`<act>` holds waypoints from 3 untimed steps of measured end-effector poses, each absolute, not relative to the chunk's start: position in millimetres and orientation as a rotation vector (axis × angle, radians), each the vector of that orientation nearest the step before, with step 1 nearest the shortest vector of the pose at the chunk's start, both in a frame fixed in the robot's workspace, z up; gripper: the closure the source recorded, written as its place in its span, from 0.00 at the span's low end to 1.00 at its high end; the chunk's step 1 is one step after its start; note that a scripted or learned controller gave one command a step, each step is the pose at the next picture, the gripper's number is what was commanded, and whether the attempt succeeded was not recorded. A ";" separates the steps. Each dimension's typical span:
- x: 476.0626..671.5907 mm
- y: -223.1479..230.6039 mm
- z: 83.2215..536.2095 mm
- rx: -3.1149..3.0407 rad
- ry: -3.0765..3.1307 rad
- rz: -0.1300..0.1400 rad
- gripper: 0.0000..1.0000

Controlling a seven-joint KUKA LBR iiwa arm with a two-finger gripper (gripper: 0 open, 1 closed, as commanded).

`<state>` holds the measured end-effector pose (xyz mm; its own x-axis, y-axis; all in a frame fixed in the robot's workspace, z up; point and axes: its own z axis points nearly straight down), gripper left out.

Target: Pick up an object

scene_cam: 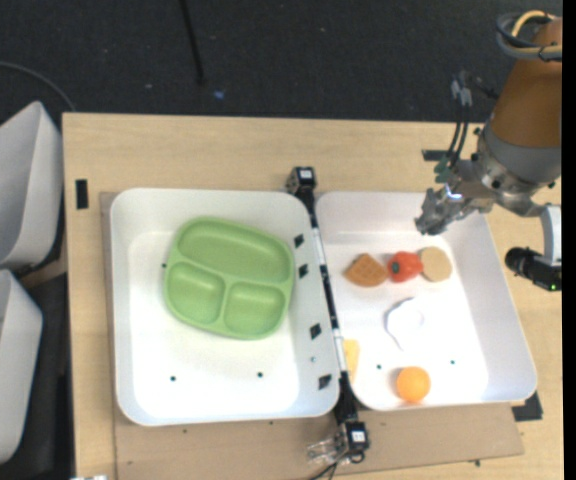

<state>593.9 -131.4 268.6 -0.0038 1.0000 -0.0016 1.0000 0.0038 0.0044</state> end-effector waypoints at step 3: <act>547.3 17.2 244.4 2.215 2.229 0.000 1.00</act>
